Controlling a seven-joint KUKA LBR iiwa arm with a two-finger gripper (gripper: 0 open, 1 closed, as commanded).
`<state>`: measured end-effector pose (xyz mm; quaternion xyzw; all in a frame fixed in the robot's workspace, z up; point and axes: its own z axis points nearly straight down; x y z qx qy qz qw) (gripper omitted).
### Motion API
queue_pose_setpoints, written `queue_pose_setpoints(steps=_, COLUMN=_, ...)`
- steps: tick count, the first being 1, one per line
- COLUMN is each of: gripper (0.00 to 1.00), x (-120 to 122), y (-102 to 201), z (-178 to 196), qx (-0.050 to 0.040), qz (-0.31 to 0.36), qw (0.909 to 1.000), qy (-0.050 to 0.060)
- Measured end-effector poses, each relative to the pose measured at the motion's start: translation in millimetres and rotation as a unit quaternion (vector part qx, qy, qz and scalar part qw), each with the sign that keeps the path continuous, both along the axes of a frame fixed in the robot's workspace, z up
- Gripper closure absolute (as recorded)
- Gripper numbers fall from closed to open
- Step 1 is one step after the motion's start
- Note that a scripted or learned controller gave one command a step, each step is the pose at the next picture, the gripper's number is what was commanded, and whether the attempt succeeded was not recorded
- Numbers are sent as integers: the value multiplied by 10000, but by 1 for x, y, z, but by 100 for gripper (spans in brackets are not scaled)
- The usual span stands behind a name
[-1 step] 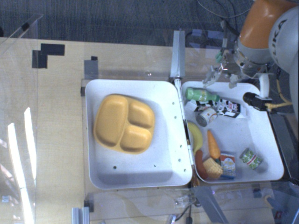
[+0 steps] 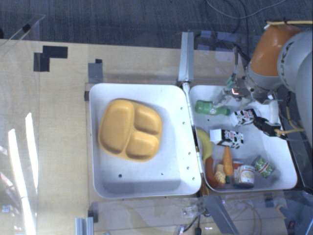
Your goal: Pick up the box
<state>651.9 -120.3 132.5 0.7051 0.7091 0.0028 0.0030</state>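
Note:
The box (image 2: 229, 137) is a small white carton with black patches. It lies on its side near the middle of the right bin (image 2: 288, 182). My gripper (image 2: 247, 115) hangs over the upper part of that bin, just up and to the right of the box. A small black-and-white piece sits at the gripper's tip, and I cannot make out whether it belongs to the gripper or is an object. The grey arm with its orange band (image 2: 274, 48) comes in from the upper right.
A green bottle (image 2: 212, 107) lies left of the gripper. A banana (image 2: 205, 143), a carrot (image 2: 227, 160), a can (image 2: 244, 175) and a green packet (image 2: 263, 165) crowd the bin's lower part. The left bin (image 2: 171, 177) holds a yellow divided plate (image 2: 130, 129).

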Motion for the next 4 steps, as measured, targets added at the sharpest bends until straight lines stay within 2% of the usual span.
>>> queue_pose_setpoints(steps=1, gripper=0, x=-54, y=-7, z=-22, qx=-42, qz=-58, qw=9998, qy=-169)
queue_pose_setpoints(steps=2, gripper=0, x=24, y=-44, z=-33, qx=-29, qz=-424, qw=9991, qy=-89)
queue_pose_setpoints(steps=3, gripper=0, x=-90, y=-36, z=-40, qx=-28, qz=-575, qw=9983, qy=-57)
queue_pose_setpoints(steps=4, gripper=0, x=-152, y=-74, z=-43, qx=6, qz=-1669, qw=9860, qy=-42)
